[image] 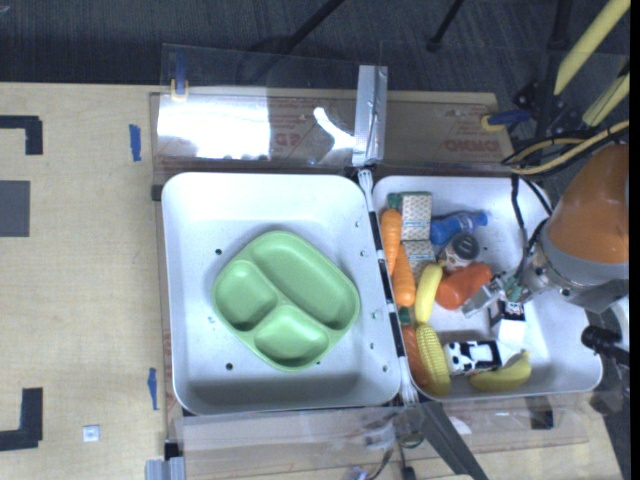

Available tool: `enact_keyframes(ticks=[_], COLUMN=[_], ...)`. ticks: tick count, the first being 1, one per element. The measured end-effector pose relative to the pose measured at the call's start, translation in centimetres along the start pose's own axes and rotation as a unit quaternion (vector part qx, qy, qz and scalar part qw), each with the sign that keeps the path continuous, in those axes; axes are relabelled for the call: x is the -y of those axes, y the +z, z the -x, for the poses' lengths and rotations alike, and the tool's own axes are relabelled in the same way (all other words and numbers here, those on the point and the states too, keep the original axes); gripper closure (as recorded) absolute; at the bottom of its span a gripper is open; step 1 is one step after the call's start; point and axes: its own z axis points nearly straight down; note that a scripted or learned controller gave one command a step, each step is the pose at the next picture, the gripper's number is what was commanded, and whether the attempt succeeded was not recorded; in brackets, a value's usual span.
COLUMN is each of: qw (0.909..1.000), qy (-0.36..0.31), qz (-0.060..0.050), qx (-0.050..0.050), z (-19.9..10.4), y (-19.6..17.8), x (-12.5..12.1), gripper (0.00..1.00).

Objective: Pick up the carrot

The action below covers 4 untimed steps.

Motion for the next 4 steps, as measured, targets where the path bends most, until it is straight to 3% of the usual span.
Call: enact_keyframes(ticks=[1,2,3,4], qw=[0.9905,0.9884,0.9682,0.9358], qy=[-0.137,-0.152,-0.250,-0.352], qz=[0.001,0.006,-0.003,0.005], qx=[-0.008,-0.001,-0.007,0.003], z=[4.0,-2.8,-1.4,-1.7], y=[0.3,0.0,0.0,0.0], x=[-2.3,-4.2,-8.1,-6.4], gripper=[0.00,0.00,0.00,0.00])
